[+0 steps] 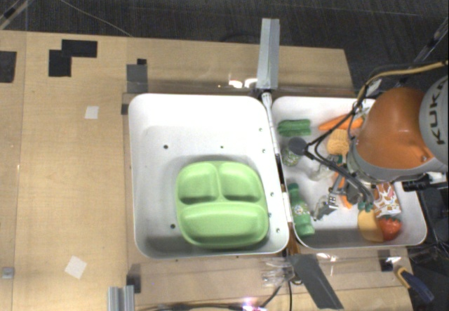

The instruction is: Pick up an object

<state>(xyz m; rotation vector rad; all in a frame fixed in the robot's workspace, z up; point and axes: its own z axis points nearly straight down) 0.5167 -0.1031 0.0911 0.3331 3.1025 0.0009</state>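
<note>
My arm, with its orange band [394,128], reaches over the right bin [415,236]. The gripper [327,206] hangs low over the bin's front middle. Just left of it, against the bin's left wall, lies a green object [299,213]. To its right sit a yellow fruit [368,221] and a red one [390,227], with a printed packet [385,199] behind them. Further back lie a green block [293,127], an orange carrot [335,122] and a yellow knobbly piece [338,141]. The arm hides part of the bin's right side.
The left bin [151,134] holds a green divided plate [222,203] toward its front. A grey post [269,53] stands behind the wall between the bins. A wooden bench [63,183] surrounds both bins.
</note>
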